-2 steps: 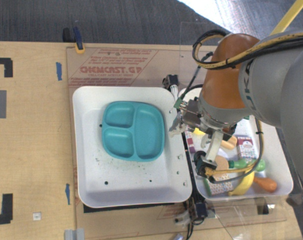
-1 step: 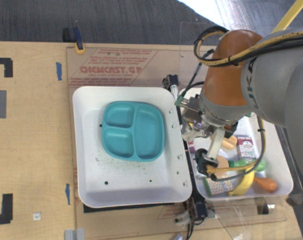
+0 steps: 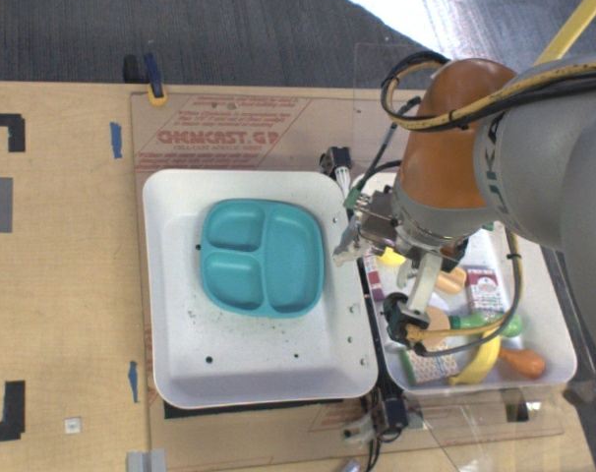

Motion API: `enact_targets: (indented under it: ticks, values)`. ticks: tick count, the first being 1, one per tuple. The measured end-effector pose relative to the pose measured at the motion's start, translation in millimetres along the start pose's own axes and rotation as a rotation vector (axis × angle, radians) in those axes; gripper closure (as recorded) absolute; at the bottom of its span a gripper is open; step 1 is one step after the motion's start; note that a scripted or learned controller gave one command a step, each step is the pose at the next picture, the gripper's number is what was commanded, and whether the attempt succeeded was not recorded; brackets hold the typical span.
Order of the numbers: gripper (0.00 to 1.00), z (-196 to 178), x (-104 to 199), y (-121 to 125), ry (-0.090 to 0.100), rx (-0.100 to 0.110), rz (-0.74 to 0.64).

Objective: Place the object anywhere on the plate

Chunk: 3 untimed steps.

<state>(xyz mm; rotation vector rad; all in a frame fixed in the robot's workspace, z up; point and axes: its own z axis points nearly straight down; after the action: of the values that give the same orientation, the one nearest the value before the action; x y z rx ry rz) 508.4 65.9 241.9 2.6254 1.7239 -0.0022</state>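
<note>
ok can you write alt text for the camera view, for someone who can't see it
A grey robot arm with an orange band reaches in from the right and hangs over the right bin, which holds a banana and other small items. The left bin beside it holds a teal plate with three compartments.

Smooth plastic plate point(image 3: 262, 257), plastic bin point(image 3: 180, 347) (speckled), matt wooden bench point(image 3: 62, 264)

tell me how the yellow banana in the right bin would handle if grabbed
The banana looks smooth, likely a light plastic toy, so it may slip. Its curved shape would probably pivot rather than roll. It lies close beside an orange piece, so a push may shift both.
</note>
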Motion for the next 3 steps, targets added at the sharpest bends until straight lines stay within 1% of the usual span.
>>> enact_targets:
  ticks: [1, 2, 3]
  values:
    - [1.00, -10, 1, 1, -0.001, -0.001, -0.002]
    - [0.00, -9, 1, 0, -0.001, 0.000, -0.002]
    - [0.00, 1, -81, 39, -0.002, 0.006, -0.251]
